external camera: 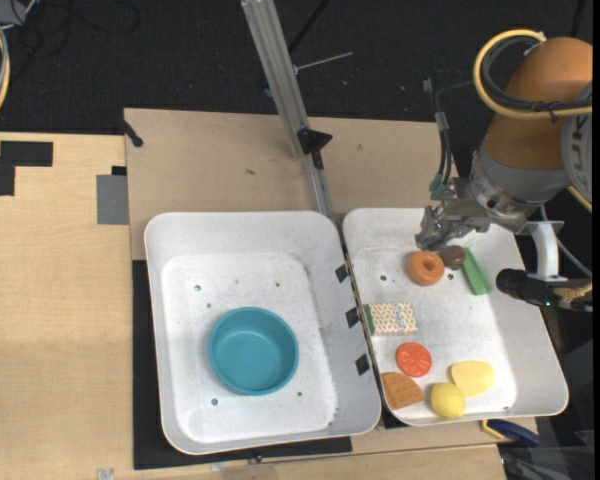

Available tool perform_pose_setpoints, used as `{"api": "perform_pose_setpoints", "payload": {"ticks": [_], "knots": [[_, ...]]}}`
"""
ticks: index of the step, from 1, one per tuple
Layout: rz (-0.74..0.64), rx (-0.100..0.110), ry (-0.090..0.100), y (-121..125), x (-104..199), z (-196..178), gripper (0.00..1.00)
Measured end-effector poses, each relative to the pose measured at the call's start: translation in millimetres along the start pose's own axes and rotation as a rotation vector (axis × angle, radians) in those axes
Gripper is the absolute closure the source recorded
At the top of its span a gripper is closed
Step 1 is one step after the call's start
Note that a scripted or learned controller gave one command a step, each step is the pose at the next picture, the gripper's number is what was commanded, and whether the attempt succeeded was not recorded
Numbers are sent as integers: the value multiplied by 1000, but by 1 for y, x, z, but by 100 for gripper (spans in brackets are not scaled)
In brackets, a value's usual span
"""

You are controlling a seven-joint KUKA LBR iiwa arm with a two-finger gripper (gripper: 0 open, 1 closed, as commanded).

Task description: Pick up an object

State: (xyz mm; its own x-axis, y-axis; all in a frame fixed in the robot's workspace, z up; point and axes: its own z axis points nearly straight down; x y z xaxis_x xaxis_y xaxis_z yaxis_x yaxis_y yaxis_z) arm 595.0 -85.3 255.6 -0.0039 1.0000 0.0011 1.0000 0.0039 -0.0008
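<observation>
A: Going L to R, what's in the left bin (180,243)?

B: One teal bowl (254,349), upright, sitting in the lower middle of the floor, well apart from the walls.

A: And the right bin (525,368)?

B: Near its left wall there's a pale checkered block (393,318). Below that a flat red-orange disc (413,358), then an orange-brown wedge (402,390) at the front left corner. Just right of the wedge a yellow lemon-like ball (446,400), touching a pale yellow piece (472,376) up and to its right.

A: Upper part?

B: An orange donut-shaped toy (426,268), w/ a small dark brown item (451,258) just beside it on the right, and a green stick (475,272) right of that, tilted.

A: Gripper?

B: The gripper (435,233) hangs just above the donut, at the bin's back. Fingers are too dark and small to read, so can't tell if spread or closed. Nothing visibly between them. The arm w/ its orange band (545,73) comes in from the R.
</observation>
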Motion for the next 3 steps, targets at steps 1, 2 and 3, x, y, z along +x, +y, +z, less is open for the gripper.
{"api": "perform_pose_setpoints", "payload": {"ticks": [1, 2, 3], "knots": [[0, 1, 0, -8, 60, 5, 100], [0, 0, 0, -9, 114, 0, 100], [1, 0, 0, -6, 161, 0, 100]]}}
